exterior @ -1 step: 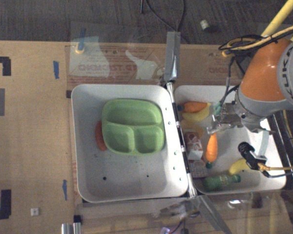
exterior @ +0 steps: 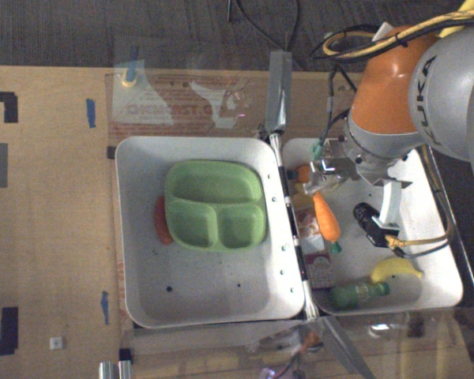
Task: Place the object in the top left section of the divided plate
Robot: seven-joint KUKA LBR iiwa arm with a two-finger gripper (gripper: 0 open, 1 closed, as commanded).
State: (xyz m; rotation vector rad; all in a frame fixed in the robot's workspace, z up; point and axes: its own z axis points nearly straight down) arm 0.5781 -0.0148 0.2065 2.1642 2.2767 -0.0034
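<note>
The gripper (exterior: 325, 181) is seen over the right bin (exterior: 434, 287), near its left wall; whether it is clenched or released cannot be told. A carrot (exterior: 326, 219) lies just below it, apparently on the bin floor. A banana (exterior: 395, 270) and a green bottle (exterior: 359, 293) are found farther below, toward the right. The green divided plate (exterior: 215, 204) sits well to the left, in the left bin (exterior: 213, 290), a red object (exterior: 161, 219) touching its left edge.
</note>
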